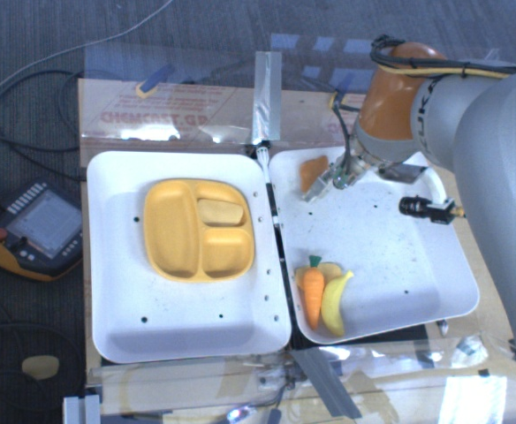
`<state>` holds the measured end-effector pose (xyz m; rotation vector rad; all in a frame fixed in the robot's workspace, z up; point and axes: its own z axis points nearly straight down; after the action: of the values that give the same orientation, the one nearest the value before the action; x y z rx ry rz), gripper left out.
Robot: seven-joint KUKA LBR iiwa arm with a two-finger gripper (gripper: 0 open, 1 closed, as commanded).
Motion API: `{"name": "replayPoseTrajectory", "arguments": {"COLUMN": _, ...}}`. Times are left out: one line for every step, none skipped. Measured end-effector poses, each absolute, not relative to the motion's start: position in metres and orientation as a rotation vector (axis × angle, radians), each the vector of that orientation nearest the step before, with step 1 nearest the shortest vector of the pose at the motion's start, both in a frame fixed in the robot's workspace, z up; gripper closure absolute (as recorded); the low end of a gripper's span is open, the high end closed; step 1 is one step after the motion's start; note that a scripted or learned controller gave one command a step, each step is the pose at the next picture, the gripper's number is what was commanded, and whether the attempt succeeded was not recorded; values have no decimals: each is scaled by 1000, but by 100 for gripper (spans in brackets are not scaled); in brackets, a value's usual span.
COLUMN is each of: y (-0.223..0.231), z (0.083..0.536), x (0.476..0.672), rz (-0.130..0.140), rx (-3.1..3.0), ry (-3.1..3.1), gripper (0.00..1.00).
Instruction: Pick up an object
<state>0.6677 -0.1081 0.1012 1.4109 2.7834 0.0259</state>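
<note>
Banana (333, 306): right of the plate (196, 228) and nearer the camera, in the right bin (399, 272), close to that bin's front wall.
Carrot (312, 294): touching the banana on the side toward the plate, green top pointing away from the camera.
Yellow lump (330, 270): right of the plate, just behind the banana and carrot and touching both; too small to tell what it is.
Plate: yellow, 3 compartments, flat in the middle of the left bin (117, 307). 1 long compartment is on its left and 2 shorter ones on its right. The rear right one shows a paler block, and I cannot tell whether that is a separate thing.
Orange piece (311, 173): right of the plate and farther from the camera, by the rear left corner of the right bin.
Arm (470, 113): grey, with its orange band (395, 104) right of the plate and well behind it, reaching down into the right bin.
Jaws: low over the right bin, right of the plate, at the orange piece's right edge. Touching or just beside, and wide or narrow, I cannot tell. Nothing is seen held.
Pendant (33, 228): left of the plate, off the worktop (178, 113), on the grey floor.
Silver tape (267, 95): behind the plate, on the worktop in line with the seam of the 2 bins.
</note>
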Motion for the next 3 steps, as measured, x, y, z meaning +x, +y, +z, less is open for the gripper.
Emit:
{"name": "replayPoseTrajectory", "arguments": {"y": -101, "z": 101, "x": 674, "rz": 11, "rx": 1687, "ry": 2635, "gripper": 100}}
{"name": "replayPoseTrajectory", "arguments": {"y": -94, "z": 98, "x": 670, "rz": 5, "rx": 1695, "ry": 2660, "gripper": 0}}
{"name": "replayPoseTrajectory", "arguments": {"y": -132, "z": 172, "x": 629, "rz": -3, "rx": 1556, "ry": 2725, "gripper": 0}}
